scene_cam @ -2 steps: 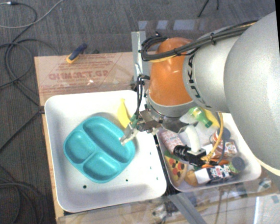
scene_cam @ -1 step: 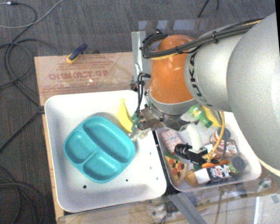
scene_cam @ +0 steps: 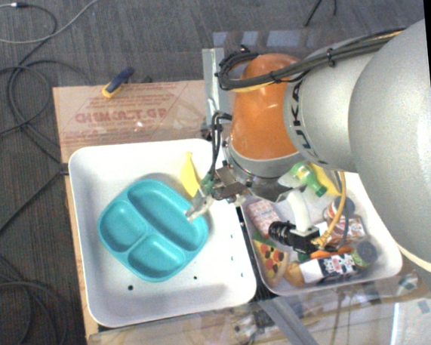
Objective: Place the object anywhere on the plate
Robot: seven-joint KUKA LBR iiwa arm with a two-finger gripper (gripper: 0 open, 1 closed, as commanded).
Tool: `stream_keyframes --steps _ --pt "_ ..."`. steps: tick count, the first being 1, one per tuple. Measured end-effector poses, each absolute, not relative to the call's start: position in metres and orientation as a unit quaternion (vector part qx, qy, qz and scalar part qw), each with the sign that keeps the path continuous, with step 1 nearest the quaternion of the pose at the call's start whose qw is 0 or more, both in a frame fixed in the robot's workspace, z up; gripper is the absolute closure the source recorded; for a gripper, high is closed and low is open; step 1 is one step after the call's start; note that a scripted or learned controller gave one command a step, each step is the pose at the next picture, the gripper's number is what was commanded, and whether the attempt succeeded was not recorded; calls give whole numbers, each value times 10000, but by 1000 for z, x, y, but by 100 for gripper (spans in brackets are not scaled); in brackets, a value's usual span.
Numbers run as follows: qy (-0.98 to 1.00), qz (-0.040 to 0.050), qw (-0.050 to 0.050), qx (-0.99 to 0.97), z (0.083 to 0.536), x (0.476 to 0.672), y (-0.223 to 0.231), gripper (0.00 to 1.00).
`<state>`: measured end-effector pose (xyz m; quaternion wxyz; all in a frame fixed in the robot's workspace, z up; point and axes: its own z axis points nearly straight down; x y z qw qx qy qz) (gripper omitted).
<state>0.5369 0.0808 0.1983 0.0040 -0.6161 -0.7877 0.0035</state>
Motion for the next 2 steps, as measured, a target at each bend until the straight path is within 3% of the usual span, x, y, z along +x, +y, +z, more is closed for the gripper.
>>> stream_keyframes --steps 1,2 --pt "-8115 19 12 -5843 182 507 85 0" --pt "-7669 19 9 -6417 182 557 58 0"
